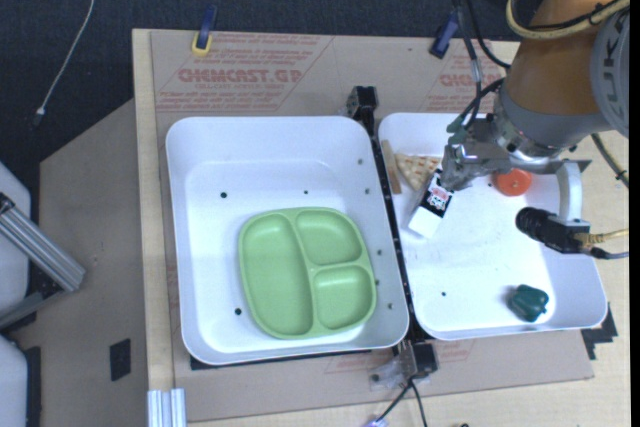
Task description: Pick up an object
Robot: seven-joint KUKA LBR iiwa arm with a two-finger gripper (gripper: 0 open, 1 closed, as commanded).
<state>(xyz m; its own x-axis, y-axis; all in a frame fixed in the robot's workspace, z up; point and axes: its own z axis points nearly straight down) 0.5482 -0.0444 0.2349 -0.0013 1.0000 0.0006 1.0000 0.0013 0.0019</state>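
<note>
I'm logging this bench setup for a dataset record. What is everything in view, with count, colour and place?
Shallow plastic bins: 2, white, side by side on the bench; left bin, right bin.
Three-compartment plastic plate: 1, light green, in the left bin.
Small rectangular tag with black print: 1, white, right bin's left part, just below the claw.
Round object: 1, orange, right bin, partly behind the arm.
Lumpy object: 1, dark green, right bin's lower right corner.
Cardboard sheet: 1, brown, under both bins.
Arm: 1, grey and orange, from the right.
Claw: 1, over the right bin.
</note>
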